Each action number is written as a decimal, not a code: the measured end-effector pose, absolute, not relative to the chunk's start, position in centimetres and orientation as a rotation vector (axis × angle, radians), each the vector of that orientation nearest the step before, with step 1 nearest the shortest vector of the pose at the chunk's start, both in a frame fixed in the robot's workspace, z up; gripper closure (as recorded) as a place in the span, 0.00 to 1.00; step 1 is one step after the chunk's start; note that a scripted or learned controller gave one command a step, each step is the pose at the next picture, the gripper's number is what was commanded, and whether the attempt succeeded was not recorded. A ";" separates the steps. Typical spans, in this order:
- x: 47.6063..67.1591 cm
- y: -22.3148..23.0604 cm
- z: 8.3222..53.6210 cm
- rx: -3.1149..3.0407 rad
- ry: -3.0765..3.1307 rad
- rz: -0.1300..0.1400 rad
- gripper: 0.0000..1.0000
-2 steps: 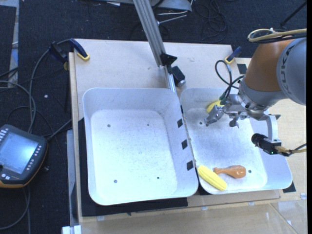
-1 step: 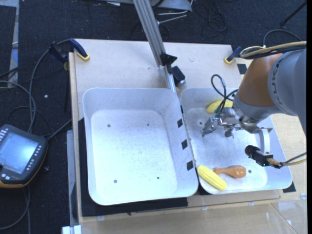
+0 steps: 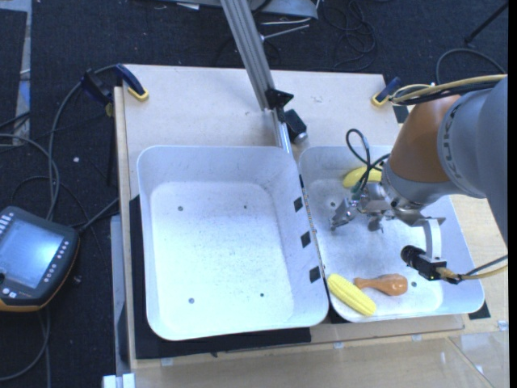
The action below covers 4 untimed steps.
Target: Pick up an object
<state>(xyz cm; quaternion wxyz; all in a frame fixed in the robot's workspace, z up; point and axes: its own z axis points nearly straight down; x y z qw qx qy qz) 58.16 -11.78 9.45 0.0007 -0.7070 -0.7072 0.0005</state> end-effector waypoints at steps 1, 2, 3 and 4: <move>58.2 -11.8 10.5 -2.221 -2.221 0.000 1.00; 58.3 -11.3 14.8 -2.222 -2.224 -0.003 1.00; 58.6 -11.1 21.1 -2.224 -2.225 -0.006 1.00; 58.2 -11.7 25.7 -2.224 -2.224 -0.004 1.00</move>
